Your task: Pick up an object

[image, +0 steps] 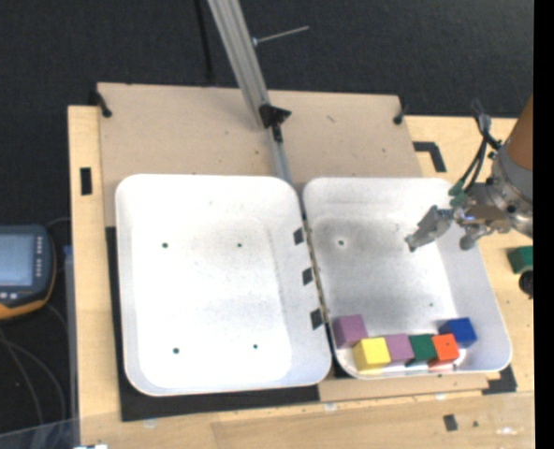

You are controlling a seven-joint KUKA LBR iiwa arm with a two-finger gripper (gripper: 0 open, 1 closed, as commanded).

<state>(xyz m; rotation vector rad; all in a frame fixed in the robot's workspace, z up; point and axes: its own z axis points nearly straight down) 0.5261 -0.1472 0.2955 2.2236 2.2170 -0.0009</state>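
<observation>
my gripper [443, 229] hangs spread and empty above the right bin [389, 199], so i'd drop squarely onto the blue block [459, 329], clear of its neighbours.

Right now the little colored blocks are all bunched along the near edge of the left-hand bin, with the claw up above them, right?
Not quite: the colored blocks are bunched along the near edge of the right-hand bin, not the left-hand one. The camera view shows this. The rest holds: the claw is farther up that bin, above them in the picture.
</observation>
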